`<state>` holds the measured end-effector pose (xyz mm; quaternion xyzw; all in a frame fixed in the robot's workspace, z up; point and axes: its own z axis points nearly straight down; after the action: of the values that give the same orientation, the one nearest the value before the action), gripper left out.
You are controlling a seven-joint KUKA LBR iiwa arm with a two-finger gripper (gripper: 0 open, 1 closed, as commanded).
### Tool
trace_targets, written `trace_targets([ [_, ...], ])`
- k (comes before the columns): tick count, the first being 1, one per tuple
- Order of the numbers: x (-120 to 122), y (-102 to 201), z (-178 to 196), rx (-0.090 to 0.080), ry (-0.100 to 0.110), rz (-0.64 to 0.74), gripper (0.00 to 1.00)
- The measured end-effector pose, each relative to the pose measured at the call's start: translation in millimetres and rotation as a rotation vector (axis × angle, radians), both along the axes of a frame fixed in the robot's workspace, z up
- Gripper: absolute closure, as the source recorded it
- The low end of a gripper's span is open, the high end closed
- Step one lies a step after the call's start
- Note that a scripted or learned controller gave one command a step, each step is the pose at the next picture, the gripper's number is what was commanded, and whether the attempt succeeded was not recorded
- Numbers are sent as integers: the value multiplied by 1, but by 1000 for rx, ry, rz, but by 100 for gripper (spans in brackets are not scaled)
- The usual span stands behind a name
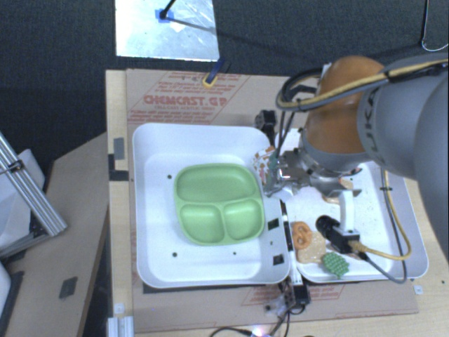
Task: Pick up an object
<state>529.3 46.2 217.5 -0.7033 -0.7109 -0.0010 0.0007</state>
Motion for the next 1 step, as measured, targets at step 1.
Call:
trace_targets([
  [1,4,58,14,1,-2,0,100],
])
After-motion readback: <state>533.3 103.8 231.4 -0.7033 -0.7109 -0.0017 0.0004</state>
